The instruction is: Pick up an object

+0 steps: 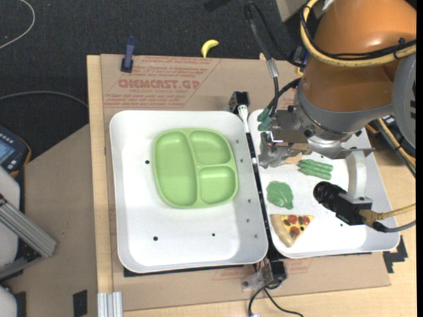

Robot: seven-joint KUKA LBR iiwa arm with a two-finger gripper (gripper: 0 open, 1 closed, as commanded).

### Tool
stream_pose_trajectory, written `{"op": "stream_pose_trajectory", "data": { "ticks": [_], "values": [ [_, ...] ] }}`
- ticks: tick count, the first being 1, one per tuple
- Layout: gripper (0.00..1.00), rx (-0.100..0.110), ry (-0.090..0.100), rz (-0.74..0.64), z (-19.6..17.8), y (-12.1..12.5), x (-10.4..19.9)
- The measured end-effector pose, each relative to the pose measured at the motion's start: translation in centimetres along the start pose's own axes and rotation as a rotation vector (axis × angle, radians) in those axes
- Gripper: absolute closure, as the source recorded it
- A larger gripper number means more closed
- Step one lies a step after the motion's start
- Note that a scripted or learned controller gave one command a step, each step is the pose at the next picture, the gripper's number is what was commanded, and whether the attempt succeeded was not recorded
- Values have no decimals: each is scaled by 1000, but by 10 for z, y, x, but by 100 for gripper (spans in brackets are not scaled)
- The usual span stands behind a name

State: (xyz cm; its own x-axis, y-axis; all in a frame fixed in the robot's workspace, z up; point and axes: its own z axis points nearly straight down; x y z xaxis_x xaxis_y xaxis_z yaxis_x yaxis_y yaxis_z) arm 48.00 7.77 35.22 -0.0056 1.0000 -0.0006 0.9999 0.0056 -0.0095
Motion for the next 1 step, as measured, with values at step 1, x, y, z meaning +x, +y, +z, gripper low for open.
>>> {"op": "stream_pose_trajectory", "data": {
  "ticks": [1],
  "values": [
    [100,-21,0,13,-87,-1,-68]
  ]
}}
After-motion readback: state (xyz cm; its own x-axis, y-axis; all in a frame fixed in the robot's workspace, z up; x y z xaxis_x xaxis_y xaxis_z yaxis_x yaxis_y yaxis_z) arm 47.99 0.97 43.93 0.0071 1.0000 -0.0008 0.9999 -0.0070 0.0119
